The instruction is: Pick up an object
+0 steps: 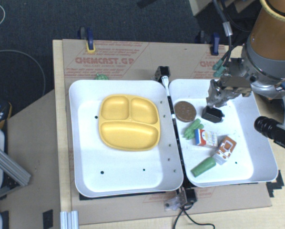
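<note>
The right bin (257, 128) holds a brown round disc (185, 111), a small green piece (191, 128), a red, white and blue packet (205, 137), an orange and white box (225, 148) and a green cylinder (203, 166). A small black block (212, 114) lies near the bin's middle. My gripper (219, 98) hangs low over the back of the right bin, just above and behind the black block and to the right of the disc. Whether it touches the block is hidden by its own body.
A yellow divided plate (129, 122) lies in the left bin (85, 151). A black clip (162, 73) sits at the back where the two bins meet. Blue clamps (89, 36) hold the board at the back. A black knob (271, 129) juts in over the right rim.
</note>
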Robot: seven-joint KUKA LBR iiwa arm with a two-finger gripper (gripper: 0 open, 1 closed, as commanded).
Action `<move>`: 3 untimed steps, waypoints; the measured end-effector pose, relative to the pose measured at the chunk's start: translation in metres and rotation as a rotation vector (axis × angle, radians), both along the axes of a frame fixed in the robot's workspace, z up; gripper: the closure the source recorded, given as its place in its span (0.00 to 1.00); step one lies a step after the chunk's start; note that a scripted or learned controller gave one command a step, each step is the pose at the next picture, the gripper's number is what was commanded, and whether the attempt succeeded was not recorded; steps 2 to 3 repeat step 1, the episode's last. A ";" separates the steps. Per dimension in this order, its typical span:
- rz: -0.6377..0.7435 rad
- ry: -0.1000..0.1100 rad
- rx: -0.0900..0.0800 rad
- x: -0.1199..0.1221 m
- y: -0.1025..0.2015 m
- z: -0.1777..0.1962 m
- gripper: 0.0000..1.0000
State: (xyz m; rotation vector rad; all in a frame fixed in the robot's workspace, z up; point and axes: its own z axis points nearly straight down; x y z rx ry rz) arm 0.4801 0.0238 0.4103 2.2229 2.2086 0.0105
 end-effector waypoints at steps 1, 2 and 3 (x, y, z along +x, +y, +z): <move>0.013 0.003 0.003 0.000 0.054 0.033 1.00; 0.013 0.003 0.003 0.000 0.054 0.033 1.00; 0.013 0.003 0.003 0.000 0.054 0.033 1.00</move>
